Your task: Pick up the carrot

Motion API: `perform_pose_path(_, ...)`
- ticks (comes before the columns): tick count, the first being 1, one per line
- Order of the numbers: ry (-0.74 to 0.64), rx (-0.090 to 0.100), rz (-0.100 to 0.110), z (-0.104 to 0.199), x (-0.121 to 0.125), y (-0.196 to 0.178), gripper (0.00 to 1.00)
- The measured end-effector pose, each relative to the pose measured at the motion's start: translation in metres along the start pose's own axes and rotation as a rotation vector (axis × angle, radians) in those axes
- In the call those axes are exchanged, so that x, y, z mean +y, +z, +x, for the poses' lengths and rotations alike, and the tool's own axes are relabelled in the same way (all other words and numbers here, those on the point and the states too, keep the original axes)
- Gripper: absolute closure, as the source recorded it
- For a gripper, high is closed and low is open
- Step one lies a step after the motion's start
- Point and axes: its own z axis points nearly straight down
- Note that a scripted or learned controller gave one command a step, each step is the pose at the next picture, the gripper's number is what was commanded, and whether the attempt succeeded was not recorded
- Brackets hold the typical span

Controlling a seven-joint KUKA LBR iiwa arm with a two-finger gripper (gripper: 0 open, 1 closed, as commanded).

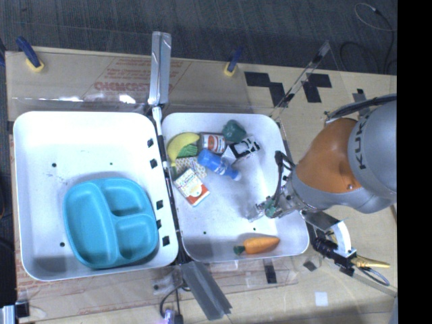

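The carrot lies in the right bin, close to its near wall and toward the right corner, on its side with the green end pointing left and the orange body pointing right. The arm comes in from the right over the rim of this bin, with its orange band just above the wrist. The gripper is low over the bin floor, a little above the carrot in the view and slightly to the right of it, near but apart from it. How wide its pincer stands I cannot tell, because the tip is small and blurred, and nothing can be seen between it. In the far part of the same bin there is a group of things close together: a yellow banana, a blue bottle, a small can, a dark green object and a flat snack packet lying beside the left wall. The left bin holds a blue divided tray, which rests in its near half. Two blue clamps sit at the far edge of the bench.
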Motion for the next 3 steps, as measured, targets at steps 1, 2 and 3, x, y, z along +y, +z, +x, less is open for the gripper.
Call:
perform_pose_path(1, 0.000, 0.000, 0.000, 0.0000, 0.0000, 0.0000, 0.00)
perform_pose_path(2, -0.053, 0.001, 0.000, 0.0002, 0.0002, 0.0088, 0.00)
perform_pose_path(3, -0.107, 0.001, 0.000, 0.0004, 0.0001, 0.0090, 0.00)
